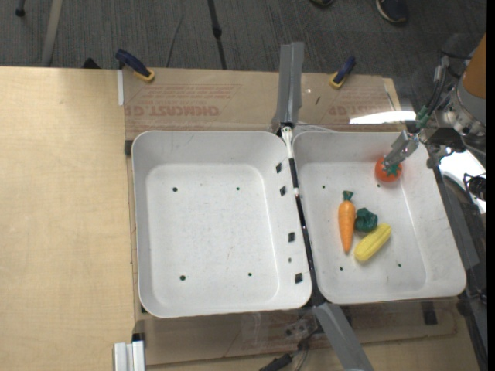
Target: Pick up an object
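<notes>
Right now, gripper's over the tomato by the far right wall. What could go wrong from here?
1. The tomato is round and the gripper meets it at a slant, so it may roll or squirt out.
2. It lies near the right bin rim, so there is little room and the fingers may clip the wall.
3. The carrot, broccoli and corn lie bunched nearby; a loose tomato could roll into them.

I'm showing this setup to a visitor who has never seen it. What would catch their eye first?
Probably the bright toy food in the right white bin: an orange carrot with a green top, a dark green broccoli-like piece and a yellow corn cob bunched near its middle. Next, a round red tomato-like toy near that bin's far edge, with the grey arm's gripper right at it.
</notes>
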`<state>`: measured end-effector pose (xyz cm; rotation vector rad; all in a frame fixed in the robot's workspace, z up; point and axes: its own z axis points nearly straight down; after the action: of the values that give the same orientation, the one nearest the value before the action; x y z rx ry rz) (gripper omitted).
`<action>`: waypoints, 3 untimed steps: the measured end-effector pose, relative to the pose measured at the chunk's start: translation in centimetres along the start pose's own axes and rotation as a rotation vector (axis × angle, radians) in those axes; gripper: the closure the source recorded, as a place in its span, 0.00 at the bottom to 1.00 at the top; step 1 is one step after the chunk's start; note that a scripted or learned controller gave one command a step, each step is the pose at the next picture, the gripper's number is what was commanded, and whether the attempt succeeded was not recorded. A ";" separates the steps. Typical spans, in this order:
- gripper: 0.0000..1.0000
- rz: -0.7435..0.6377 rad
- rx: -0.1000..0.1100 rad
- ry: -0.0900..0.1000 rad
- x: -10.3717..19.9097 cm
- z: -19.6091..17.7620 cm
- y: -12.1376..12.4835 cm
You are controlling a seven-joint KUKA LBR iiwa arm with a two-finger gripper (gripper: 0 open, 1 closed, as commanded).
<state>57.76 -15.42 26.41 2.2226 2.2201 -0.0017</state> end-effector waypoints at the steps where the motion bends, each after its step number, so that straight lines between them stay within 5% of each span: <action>1: 0.00 0.107 -0.001 -0.001 -1.2 14.2 6.4; 2: 0.00 0.129 0.003 0.001 -3.1 17.4 -0.1; 3: 0.00 0.143 -0.001 -0.001 -6.0 7.6 3.8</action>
<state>61.54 -21.41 18.84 2.3744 2.0546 -0.0023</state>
